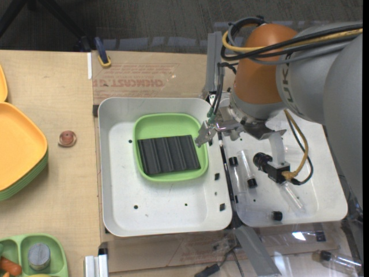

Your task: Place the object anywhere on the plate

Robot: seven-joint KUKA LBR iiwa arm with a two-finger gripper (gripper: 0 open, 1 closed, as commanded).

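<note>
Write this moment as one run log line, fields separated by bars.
gripper: over plate's right rim | plate: green, in left bin | dark ridged block: lying on plate

A stack of orange plates [20,146] lies at the left edge of the wooden bench [63,212], over a green one beneath. Just right of the stack sits a small reddish-brown knob [67,138]. In the lower left corner a green divided tray [29,257] holds a grey round piece [38,255] and something orange. A sheet of brown cardboard [138,77] with reversed printing lies behind the bins, with a blue-and-yellow clamp [102,55] at its far left corner. Dark carpet [115,10] stretches beyond the bench.
</note>
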